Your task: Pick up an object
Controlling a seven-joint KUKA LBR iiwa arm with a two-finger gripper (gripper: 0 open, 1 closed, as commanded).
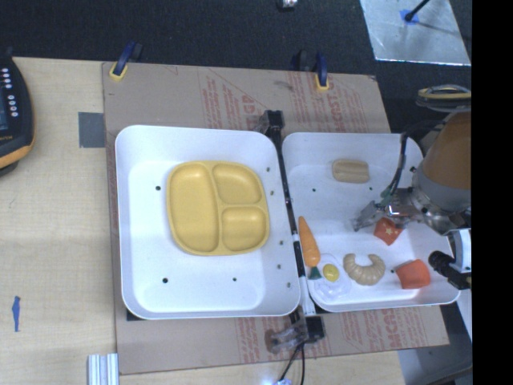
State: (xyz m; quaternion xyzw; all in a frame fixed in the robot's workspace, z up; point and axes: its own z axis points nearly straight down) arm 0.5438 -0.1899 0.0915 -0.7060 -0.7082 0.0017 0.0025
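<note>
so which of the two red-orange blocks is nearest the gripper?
The small red block, directly at the gripper. The other orange-red block lies nearer the bin's front edge, beside the croissant.

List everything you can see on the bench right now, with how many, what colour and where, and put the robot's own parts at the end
white bins: 2, white, side by side on the cardboard sheet
divided plate: 1, yellow, three compartments, middle of the left bin
bread-like piece: 1, beige, far side of the right bin
carrot: 1, orange, along the right bin's left wall
croissant-like piece: 1, tan, curved, near side of the right bin
small round piece: 1, yellow and white, beside the carrot's near end
red block: 1, red-orange, near right corner of the right bin
small red piece: 1, red, right bin, directly at the gripper
clamps: 2, blue and yellow, far edge of the cardboard
arm: 1, grey with orange band, entering from the right
gripper: 1, metallic, low over the right bin
</note>
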